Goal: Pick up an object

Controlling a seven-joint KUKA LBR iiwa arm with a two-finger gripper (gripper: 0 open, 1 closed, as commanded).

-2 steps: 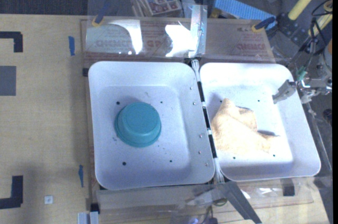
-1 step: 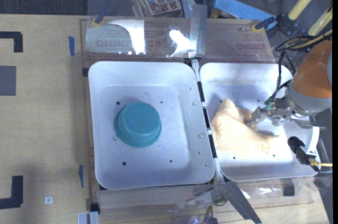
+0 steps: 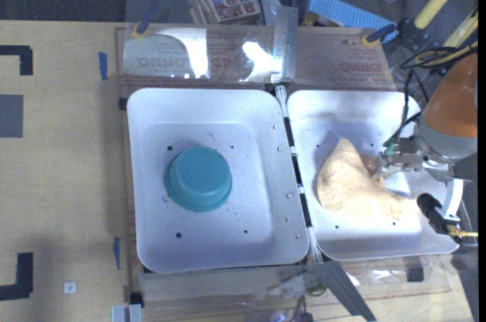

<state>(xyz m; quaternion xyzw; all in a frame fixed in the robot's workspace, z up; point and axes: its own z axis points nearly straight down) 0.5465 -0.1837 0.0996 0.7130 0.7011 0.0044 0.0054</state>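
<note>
— Arm (image 3: 454, 112) first: reaching in from the right edge, grey with the orange band high on the wrist, bent down over the right bin (image 3: 334, 112). Gripper (image 3: 389, 161) low inside that bin, pointed left, tip against the right side of a tan, lumpy object (image 3: 351, 182).

— Jaws?

— Cannot tell. Too small and too blurred at the tip to judge how wide, or whether anything is caught between. Looks like contact with the object's right edge, nothing firmer than that.

— And the object itself?

— Lying flat on the floor of the right bin, a little left of centre, nearer the near wall than the far one. Pale tan, soft-looking, irregular. Long axis running on a slant from far-left to near-right; narrower rounded end toward the far side, broader end spreading to the near right, under the gripper's cables.

— Anything else around?

— Left bin (image 3: 152, 115) beside it, touching along the shared rim, with a teal bowl (image 3: 199, 178) upside down near its middle. Well apart from the gripper.
</note>
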